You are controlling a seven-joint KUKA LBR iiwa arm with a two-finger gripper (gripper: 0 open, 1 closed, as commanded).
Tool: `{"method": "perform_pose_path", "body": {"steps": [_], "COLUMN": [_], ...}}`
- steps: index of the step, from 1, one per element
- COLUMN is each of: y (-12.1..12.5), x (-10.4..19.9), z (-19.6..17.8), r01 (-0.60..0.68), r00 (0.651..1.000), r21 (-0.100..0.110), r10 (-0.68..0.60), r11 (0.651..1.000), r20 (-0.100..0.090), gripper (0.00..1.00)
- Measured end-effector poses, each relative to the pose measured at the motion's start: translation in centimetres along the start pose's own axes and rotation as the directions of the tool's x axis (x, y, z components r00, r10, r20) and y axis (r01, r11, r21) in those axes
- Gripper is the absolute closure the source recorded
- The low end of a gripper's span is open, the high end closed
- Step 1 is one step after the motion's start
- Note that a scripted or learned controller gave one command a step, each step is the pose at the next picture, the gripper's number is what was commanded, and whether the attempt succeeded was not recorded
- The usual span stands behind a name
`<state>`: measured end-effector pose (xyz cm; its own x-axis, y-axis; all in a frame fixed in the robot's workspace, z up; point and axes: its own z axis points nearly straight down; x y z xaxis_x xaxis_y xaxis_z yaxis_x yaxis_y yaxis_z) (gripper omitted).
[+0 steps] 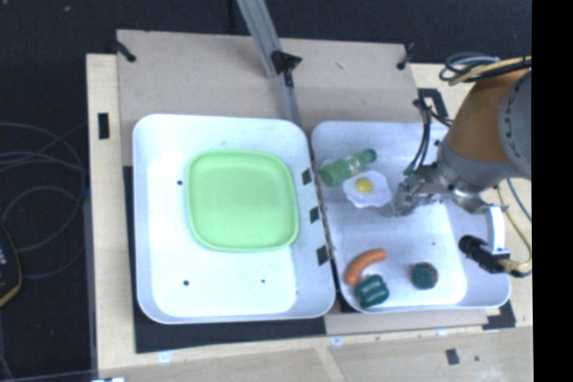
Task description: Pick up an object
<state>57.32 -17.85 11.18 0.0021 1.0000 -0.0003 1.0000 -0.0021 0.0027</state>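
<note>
A: Let us begin with the big things. On the desk [206, 67] there are two white bins. The left bin [161, 282] carries a green plate [242, 199]. The right bin [448, 273] carries the small objects, and the arm [488, 134] comes into it from 3 o'clock.

B: And the end effector [405, 197]?

A: It is low over the middle of the right bin, pointing toward 9 o'clock. It is dark and small in this view, so I cannot tell how far it is open, and I see no object inside it.

B: Which object is the nearest to pick?

A: I judge the toy fried egg [364, 189]. It lies just beside the end effector, at 9 o'clock from it. It is flat and almost round, so it has no real long axis.

B: What about the others?

A: The green bottle [346, 166] lies a little farther, at about 10 o'clock, touching the egg or nearly so. Its long axis runs from 8 to 2 o'clock. The orange sausage [365, 264] and the dark green pepper [372, 290] are at 7 o'clock, near the bin's lower edge. The round green-and-red piece [424, 275] is at about 5 o'clock.

B: So the coming move goes a short way to 9 o'clock?

A: Yes, I think so. The egg and the bottle are close together, so the fingers may catch the wrong one.
</note>
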Motion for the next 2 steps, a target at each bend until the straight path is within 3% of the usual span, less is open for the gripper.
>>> {"method": "perform_pose_path", "body": {"steps": [2], "y": [1.4], "x": [-0.8], "z": [-10.5], "r01": [0.002], "r00": [1.000], "r21": [-0.003], "r10": [-0.002], "r11": [1.000], "r20": [0.001], "gripper": [1.00]}}
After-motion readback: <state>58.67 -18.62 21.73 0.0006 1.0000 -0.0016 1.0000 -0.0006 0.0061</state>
